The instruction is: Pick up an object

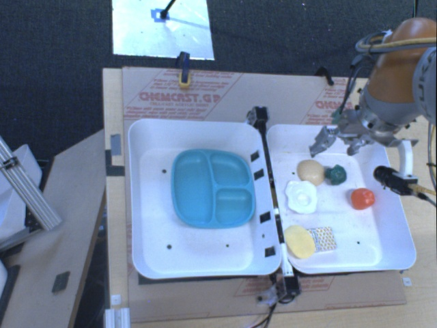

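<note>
Beige egg-shaped piece sits in the right bin, touching a green lump, just above a white fried-egg toy. Gripper hovers above it, fingers spread, empty. Best bet: drop straight down, straddle the beige one, keep clear of green.

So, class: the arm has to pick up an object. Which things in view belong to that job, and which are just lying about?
Belong to the job:
pincer
beige egg-shaped piece
dark green piece
fried egg toy
orange-red tomato
yellow piece
speckled cracker
right bin

Just lying about:
blue divided plate
left bin
yellow clamp
</note>
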`<state>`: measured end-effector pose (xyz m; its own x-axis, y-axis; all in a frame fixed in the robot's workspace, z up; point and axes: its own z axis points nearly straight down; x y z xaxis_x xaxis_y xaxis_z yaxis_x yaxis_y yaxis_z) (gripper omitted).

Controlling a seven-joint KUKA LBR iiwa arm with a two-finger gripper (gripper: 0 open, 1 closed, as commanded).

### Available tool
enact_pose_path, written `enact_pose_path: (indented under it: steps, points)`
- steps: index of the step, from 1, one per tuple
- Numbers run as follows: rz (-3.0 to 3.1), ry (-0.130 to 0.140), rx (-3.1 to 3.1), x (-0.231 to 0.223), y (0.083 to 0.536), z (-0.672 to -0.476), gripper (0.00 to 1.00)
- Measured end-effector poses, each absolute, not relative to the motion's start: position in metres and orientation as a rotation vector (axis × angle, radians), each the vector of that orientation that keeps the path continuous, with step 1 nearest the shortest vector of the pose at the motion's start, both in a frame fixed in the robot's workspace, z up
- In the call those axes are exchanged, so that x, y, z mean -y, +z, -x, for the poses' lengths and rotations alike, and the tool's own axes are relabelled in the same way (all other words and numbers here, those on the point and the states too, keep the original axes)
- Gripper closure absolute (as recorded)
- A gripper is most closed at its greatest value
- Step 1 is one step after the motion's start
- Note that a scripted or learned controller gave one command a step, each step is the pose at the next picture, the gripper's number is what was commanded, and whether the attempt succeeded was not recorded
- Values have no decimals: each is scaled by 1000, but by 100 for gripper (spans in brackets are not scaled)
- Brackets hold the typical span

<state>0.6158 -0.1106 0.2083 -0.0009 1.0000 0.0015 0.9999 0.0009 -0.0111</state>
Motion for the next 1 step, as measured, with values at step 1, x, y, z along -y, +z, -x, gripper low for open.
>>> enact_pose_path:
  steps: [1]
  points:
    - [2219,-1,2225,110,216,-618,0]
